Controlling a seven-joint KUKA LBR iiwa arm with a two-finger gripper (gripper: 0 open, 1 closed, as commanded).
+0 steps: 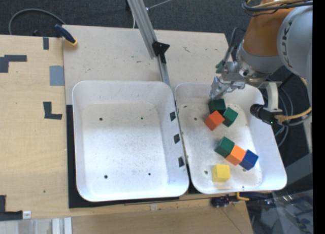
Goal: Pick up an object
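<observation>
I am looking down at a slant on a light wooden counter (30,126) that carries two shallow white bins side by side. The left bin (124,139) has only dark specks on its floor. The right bin (228,136) holds seven small blocks.

The grey arm with its orange band comes in from the right, and the jaws (217,92) hang over the far end of the right bin, just above a dark green block (217,105) — I cannot tell whether they are spread or closed, or whether they grip anything.

Touching that block are a second green block (230,115) to its right and a red-orange block (214,120) just in front. Nearer the camera, well apart from these, three blocks sit in a touching row: green (224,146), orange (235,154), blue (249,159). A yellow block (221,172) lies alone near the bin's front edge.

A slanted metal rail (144,22) crosses the counter behind the bins.
</observation>
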